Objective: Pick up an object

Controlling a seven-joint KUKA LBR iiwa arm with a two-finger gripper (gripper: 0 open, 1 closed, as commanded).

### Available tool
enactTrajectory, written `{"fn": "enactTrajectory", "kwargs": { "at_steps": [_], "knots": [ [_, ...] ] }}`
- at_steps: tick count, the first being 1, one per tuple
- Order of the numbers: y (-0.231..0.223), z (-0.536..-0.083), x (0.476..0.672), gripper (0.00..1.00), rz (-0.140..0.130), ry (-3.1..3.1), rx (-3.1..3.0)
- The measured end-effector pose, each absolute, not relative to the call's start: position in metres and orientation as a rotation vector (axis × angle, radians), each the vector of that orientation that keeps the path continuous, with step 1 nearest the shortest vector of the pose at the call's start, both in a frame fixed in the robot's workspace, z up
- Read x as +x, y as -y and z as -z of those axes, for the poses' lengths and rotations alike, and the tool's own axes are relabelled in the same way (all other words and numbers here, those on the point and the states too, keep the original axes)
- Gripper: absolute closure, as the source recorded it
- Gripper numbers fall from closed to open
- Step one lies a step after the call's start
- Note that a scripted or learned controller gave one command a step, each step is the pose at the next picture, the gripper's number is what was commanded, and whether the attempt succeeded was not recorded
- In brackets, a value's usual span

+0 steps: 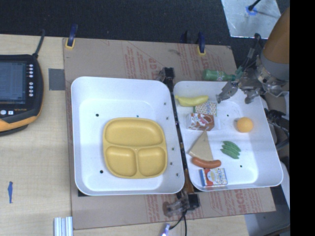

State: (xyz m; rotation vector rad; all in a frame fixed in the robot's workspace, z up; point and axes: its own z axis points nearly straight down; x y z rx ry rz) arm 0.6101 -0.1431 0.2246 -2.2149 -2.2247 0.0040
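Observation:
The right bin (261,173) holds a yellow banana (192,101), a red and white snack packet (202,118), an orange (244,125), a tan sandwich slice (202,144), a green pea pod (230,149), a red sausage (205,162) and a small carton (213,177). My gripper (237,95) hangs over the bin's far edge, above and slightly left of the orange. It stands open, its two dark fingers spread wide with nothing between them.
The left bin (88,112) holds a yellow divided tray (134,146). A green object (216,74) lies just beyond the right bin's far rim. A control pendant (17,92) rests at the bench's left edge. Clamps hold the cardboard sheet.

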Motion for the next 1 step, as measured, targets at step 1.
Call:
{"fn": "enactTrajectory", "kwargs": {
  "at_steps": [1],
  "knots": [
    [0.1234,-0.1158,0.5963,0.00,0.002,2.225,-2.220]
  ]
}}
